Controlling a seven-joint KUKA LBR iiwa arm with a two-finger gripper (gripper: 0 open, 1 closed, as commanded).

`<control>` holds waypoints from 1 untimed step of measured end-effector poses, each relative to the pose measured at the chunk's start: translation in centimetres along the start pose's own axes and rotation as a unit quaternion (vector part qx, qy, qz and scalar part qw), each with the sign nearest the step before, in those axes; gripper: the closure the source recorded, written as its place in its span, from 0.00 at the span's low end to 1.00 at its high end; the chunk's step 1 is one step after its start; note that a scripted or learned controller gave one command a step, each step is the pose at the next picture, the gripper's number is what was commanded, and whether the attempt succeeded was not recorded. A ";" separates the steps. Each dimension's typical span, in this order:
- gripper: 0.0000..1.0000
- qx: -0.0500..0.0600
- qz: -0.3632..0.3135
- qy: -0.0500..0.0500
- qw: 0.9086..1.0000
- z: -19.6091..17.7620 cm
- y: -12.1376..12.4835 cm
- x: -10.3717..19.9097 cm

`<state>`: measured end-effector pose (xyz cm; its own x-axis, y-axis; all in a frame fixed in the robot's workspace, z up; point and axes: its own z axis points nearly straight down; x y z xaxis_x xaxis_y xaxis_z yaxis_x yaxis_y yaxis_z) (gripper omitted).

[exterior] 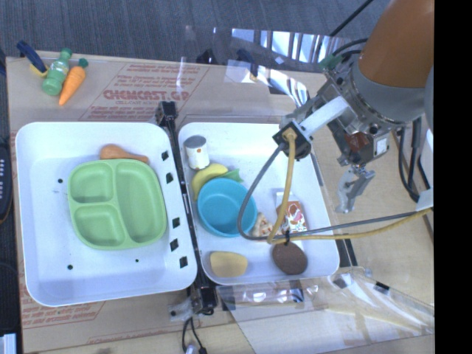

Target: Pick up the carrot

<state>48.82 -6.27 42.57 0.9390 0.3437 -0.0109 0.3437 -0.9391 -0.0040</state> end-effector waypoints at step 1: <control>0.00 0.001 -0.035 -0.001 0.999 8.7 -7.9 1.6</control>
<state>47.55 1.72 33.87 0.9123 0.4092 -0.0132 0.4092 -0.9124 -0.0074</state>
